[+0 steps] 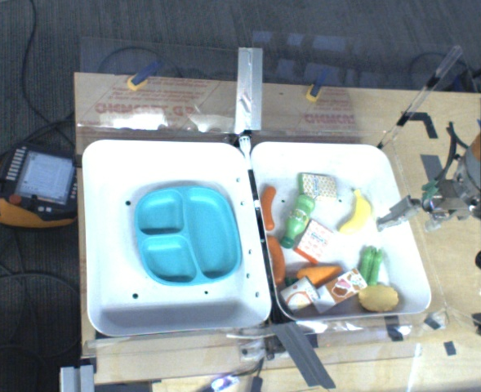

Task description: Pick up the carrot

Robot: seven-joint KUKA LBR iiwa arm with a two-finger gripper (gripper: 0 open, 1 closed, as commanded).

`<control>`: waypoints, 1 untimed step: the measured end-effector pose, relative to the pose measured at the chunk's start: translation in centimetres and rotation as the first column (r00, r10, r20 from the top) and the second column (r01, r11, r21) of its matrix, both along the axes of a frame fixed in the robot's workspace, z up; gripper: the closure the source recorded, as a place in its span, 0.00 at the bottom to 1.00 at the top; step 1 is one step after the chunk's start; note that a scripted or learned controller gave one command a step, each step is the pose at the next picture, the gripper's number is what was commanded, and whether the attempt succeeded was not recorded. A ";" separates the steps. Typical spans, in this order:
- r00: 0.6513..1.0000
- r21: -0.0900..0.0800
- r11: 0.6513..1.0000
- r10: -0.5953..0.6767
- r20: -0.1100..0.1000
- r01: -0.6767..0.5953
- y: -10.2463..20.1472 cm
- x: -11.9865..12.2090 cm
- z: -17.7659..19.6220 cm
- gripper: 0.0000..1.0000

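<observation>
An orange tapered carrot point(322, 274) lies in the right bin point(403, 243), near its front, between a white and orange carton point(314, 242) and small printed cartons point(347, 284). A second long orange piece point(275, 259) lies along the bin's left wall; I cannot tell whether it is also a carrot. My gripper point(405, 210) hangs at the bin's right rim, to the right of the banana point(356, 211) and well apart from the carrot. Nothing shows in its grasp.
The right bin also holds a green bottle point(297, 220), a patterned box point(318, 186), a red-orange sausage point(267, 205), a green vegetable point(371, 263) and a potato point(379, 298). The left bin point(109, 170) bears a blue divided plate point(188, 233). A metal post point(249, 88) stands behind the bins.
</observation>
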State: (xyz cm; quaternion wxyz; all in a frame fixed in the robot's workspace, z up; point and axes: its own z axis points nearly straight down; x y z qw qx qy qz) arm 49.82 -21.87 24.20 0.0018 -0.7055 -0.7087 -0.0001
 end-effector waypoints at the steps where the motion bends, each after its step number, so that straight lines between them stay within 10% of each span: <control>1: 0.996 -0.004 0.996 -0.093 0.002 0.093 -0.5 -1.3 6.0 0.00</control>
